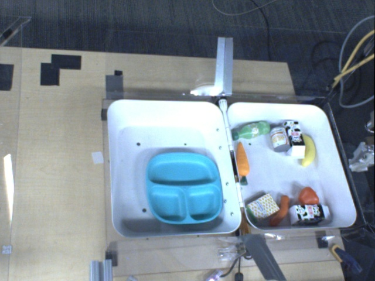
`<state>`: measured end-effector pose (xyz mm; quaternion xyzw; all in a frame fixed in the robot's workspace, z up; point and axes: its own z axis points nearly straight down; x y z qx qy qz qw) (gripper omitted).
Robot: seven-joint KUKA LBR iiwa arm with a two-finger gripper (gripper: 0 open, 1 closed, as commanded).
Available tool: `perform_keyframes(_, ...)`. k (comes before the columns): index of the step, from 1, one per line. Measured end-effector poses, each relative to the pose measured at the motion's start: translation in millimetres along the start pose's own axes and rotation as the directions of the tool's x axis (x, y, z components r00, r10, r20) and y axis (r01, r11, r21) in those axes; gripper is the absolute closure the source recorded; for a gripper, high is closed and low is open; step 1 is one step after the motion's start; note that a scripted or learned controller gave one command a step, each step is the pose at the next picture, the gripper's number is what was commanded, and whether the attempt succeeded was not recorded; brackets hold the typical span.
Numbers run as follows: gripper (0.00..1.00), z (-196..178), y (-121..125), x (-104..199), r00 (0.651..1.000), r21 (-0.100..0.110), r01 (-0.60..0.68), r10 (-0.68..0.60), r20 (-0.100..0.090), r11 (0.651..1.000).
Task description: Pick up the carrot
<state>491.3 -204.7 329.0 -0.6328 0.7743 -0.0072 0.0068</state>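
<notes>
The carrot (241, 160) is a small orange stick with a green top. It lies in the right bin (334, 133), lengthwise against that bin's left wall, about halfway down. Nothing touches it or covers it. A green packet (251, 130) lies just above its top end, and a patterned box (262, 205) sits below its lower end.
The right bin also holds a small can (279, 139), a banana (308, 151), a white block (297, 151), a red fruit (308, 195), a cow-patterned carton (308, 213) and a red sausage (281, 209). A blue divided plate (184, 186) lies in the left bin (129, 127).
</notes>
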Motion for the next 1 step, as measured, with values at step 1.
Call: perform_keyframes(1, 1.0, 6.1, -61.8, -61.5, 0.99, -0.01, 0.143, -0.143, 0.004, 0.99)
